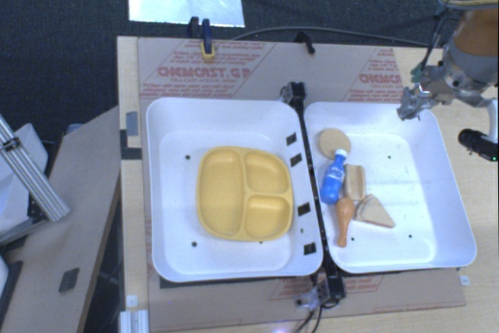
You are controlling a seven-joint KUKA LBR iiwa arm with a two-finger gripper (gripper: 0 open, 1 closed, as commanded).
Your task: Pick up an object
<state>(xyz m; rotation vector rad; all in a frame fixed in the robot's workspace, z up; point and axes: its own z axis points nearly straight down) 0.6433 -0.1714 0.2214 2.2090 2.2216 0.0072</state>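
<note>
The blue bottle (pixel 334 177) lies in the right bin (pixel 437 191), cap toward the far rim, beside a cookie (pixel 334 141), bread (pixel 375 212) and drumstick (pixel 344 219). The hand (pixel 412 104) hovers over the far rim, grip unclear.

A robotics lab: white bins (pixel 234 109) on a taped, clamped bench board (pixel 265 62).

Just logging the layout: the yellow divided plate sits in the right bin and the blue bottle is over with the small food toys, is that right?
Not quite. The camera view shows the yellow divided plate in the left bin. The blue bottle does lie with the small food toys in the right bin.
</note>
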